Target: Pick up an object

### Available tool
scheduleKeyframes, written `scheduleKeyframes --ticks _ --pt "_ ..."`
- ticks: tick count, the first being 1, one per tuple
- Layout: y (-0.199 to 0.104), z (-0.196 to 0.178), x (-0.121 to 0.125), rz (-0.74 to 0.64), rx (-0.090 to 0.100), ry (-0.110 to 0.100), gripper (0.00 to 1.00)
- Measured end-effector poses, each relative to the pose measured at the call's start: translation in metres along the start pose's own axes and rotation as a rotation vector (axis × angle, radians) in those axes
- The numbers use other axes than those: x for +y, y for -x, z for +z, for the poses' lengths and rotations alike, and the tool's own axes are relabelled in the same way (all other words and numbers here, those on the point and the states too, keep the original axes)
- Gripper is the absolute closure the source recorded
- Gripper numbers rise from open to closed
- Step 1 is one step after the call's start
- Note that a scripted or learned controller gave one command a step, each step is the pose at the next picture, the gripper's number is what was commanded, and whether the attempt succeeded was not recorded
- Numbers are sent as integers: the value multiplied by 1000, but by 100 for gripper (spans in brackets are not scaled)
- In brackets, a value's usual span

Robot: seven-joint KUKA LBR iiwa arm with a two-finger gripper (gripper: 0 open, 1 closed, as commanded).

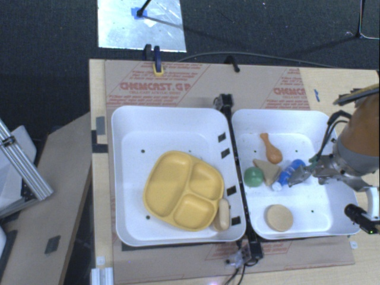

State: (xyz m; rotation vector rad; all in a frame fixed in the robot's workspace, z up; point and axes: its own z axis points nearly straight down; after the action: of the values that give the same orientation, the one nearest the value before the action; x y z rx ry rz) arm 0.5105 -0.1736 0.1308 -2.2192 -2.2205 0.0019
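In the right bin (314, 221) lie an orange drumstick-shaped toy (271, 149), a green ball (253, 176), a tan wedge (267, 169), a blue and white bottle-like object (288, 175) and a round tan disc (278, 217). My gripper (305, 174) reaches in from the right, low over the bin. Its tip sits right at the blue object's right end. I cannot make out whether anything is held.
The left bin (133, 135) holds a yellow divided plate (183, 189) with a pale beige roll (222, 214) against its lower right edge. A black divider (236, 171) runs between the bins. The grey arm (359, 144) covers the right bin's right side.
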Motion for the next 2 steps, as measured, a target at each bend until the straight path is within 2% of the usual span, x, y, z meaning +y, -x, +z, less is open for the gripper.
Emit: scheduleKeyframes --ticks 1,2 --pt "1 -14 2 -1 -2 6 100" --pt "-9 -66 1 -4 -3 10 100"
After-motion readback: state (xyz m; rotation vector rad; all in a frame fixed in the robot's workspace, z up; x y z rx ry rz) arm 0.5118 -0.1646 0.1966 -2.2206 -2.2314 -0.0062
